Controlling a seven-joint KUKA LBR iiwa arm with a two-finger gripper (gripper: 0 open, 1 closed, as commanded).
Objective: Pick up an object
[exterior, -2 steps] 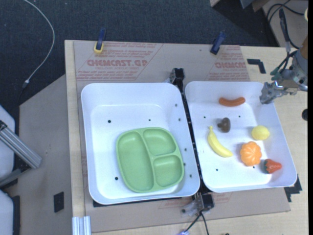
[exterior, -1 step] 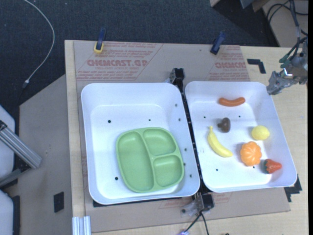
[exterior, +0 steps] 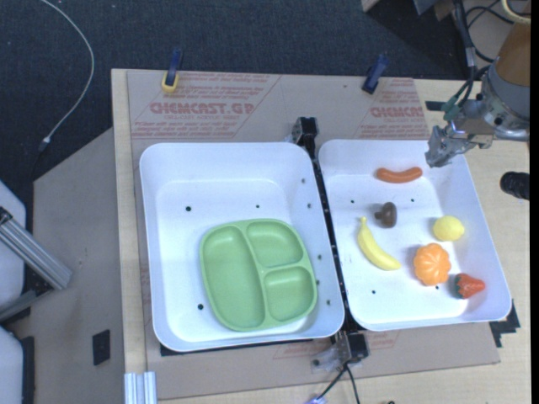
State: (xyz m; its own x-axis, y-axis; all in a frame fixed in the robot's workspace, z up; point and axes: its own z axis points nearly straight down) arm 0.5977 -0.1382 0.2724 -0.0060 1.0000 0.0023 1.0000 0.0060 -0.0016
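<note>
Nearest, the green divided plate (exterior: 257,272) lies alone in the left bin (exterior: 160,225). Right bin (exterior: 480,225): strawberry (exterior: 468,286), orange (exterior: 432,263), banana (exterior: 376,245), lemon (exterior: 449,228), sausage (exterior: 398,174) scattered apart for grasping. Gripper (exterior: 441,154) hovers at the far rim, holding nothing.

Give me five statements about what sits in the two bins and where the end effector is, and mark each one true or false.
1. The green divided plate lies in the left bin. True.
2. The banana is in the same bin as the green divided plate. False: it lies in the right bin.
3. The sausage lies nearer the far rim of its bin than the orange pumpkin does. True.
4. The end effector hangs over the left bin. False: it is at the far right corner of the right bin.
5. The lemon sits on the green divided plate. False: it lies on the floor of the right bin.
</note>
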